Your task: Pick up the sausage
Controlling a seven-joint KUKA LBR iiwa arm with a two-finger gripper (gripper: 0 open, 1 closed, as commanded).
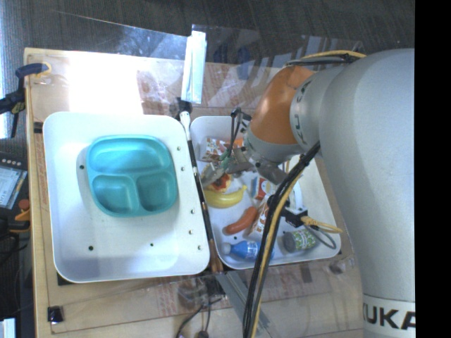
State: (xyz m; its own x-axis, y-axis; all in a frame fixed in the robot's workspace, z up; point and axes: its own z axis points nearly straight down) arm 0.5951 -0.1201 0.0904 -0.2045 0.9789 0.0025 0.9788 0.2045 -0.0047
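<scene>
The sausage point(241, 220), a reddish-orange link, lies slanted in the lower middle of the right bin point(324, 210). Just above it rests a yellow banana point(225, 196). My gripper point(221, 169) reaches down into the upper left part of that bin, over the banana and a small red and orange item point(220, 182). It stands a little above and to the left of the sausage, apart from it. The arm's orange band point(276, 111) and grey body cover the bin's right side.
The left bin point(63, 245) holds a teal three-compartment tray point(132, 173). A blue item point(246, 250) and a green can point(299, 241) lie near the right bin's front wall. Black and yellow cables point(271, 217) hang across the bin beside the sausage.
</scene>
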